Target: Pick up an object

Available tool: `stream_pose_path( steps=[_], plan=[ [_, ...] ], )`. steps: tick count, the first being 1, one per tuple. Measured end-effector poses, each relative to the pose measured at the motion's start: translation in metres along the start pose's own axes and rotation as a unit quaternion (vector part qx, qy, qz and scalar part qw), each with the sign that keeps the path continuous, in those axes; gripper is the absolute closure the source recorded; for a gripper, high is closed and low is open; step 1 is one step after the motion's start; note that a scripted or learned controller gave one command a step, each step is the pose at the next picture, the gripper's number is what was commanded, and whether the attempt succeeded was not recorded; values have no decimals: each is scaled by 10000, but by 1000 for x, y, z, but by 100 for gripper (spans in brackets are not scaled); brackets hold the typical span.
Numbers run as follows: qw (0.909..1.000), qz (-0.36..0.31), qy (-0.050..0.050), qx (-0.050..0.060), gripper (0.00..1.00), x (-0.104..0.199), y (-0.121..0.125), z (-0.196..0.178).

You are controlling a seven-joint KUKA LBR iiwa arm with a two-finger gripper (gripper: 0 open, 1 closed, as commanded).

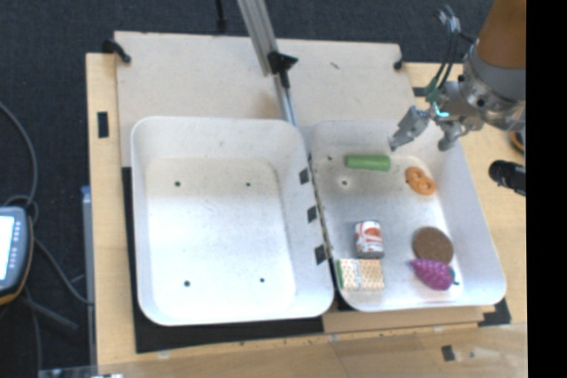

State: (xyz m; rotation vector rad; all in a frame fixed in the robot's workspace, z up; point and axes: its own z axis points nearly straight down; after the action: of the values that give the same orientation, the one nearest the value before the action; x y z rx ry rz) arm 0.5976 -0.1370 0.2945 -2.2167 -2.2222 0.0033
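The grey arm's two-finger gripper (428, 130) hung over the far edge of the shallow white plastic right bin (474, 217), fingers spread apart, nothing between them. The shallow white plastic left bin (221, 217) lay well off to its left. Nearest target: a green cylindrical stick (368, 162) just below and left of the gripper. Further toward the camera sat a flat brown disc (432, 244), a patterned square packet (361, 275), a red-and-white can (368, 238), a purple grape bunch (433, 273) and an orange ring-shaped toy (420, 181). Best approach, probably: drop straight down and straddle the stick across its short axis.
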Motion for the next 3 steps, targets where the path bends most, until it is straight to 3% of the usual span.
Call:
stream_pose_path(
  steps=[1,3],
  plan=[
    [10000,3,-3,-24,0,0,1,-3],
    [10000,27,-6,8,0,0,-6,100]
  ],
)
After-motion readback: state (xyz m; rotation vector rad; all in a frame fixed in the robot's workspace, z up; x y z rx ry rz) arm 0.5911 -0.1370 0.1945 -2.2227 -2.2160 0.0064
